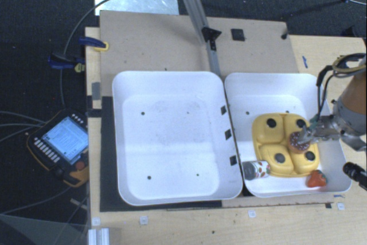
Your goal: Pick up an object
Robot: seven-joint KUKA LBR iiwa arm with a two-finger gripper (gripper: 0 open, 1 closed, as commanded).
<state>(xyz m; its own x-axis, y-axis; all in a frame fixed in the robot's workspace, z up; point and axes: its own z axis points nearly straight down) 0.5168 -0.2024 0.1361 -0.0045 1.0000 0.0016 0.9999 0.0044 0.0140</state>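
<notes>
2 bins: a left bin (pixel 166 135) and a right bin (pixel 269 89) sit side by side on the surface (pixel 155 43), their inner rims touching.
Objects: 3 things lie in the right bin. A yellow block (pixel 275 143) with 4 dark-centred round bumps takes the middle. A small white-and-red can (pixel 256 170) lies on its side at the block's front-left corner, against the bin's inner wall. A red item (pixel 315 179) rests just beside the block's front-right corner.
Arm: the grey arm (pixel 350 109) reaches in from the right, over the far edge of the right bin.
Tool: the tool (pixel 299 140) is low over the yellow block, at the middle of its right half, and looks to be touching or nearly touching the top. Its tip is dark and blurred against the block, so I cannot tell if it is open or closed.
Task thing: the yellow block seems the likely target, judging by where the tool sits. It lies flat on the bin floor.
Progress: approach looks done. No object is seen lifted or clearly gripped, so grasp and lift are both left.
Risk: the block is broad; a grip across its bumps may slip.
</notes>
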